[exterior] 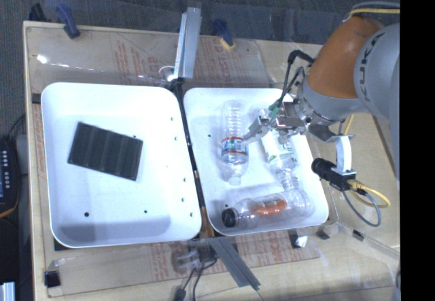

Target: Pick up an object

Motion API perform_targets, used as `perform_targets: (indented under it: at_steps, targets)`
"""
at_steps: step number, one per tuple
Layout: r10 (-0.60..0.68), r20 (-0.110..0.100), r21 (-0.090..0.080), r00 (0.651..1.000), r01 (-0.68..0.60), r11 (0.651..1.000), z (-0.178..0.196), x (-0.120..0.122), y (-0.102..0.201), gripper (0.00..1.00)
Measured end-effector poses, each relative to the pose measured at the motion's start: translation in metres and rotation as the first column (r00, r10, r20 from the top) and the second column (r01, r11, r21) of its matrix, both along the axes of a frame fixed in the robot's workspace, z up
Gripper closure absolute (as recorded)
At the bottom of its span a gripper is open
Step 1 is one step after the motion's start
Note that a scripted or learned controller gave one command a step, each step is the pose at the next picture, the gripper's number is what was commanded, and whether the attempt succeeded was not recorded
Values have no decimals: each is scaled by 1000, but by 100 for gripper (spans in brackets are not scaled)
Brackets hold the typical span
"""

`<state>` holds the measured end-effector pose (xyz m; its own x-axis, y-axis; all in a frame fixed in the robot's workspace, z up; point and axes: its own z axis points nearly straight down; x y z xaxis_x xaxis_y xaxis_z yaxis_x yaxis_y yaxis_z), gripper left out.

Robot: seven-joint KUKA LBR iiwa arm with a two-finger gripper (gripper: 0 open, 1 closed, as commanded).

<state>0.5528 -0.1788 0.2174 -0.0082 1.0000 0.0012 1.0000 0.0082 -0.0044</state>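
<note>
Camera view showed the gripper (266, 123) low over the upper middle of the right bin (204, 157), its fingers spread apart with nothing between them. Just to its left lay a clear plastic water bottle (233, 145), on its side, running top to bottom of the view, with a blue-and-red label at mid-body. A second clear bottle (262, 210) with a dark cap and orange contents lay along the bin's near wall, and some crumpled clear packaging (280, 155) sat below the gripper. The left bin (61, 218) held a flat dark ribbed panel (106, 151). In my judgement the water bottle looked empty or nearly so: light, thin-walled, smooth, liable to roll or squirt from a pinch. The labelled mid-body, gripped across its width, appeared the soundest hold; the neck offered less surface.
</note>
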Motion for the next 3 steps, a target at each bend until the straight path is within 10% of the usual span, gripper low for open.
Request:
perform_targets:
  at_steps: [1, 2, 3]
  targets:
    - [83, -1, 0, 997, -83, 997, -122, 27, 36, 0]
    - [85, 0, -1, 996, -85, 996, -111, 27, 35, 100]
    - [166, 5, -2, 986, -166, 986, -28, 61, 41, 100]
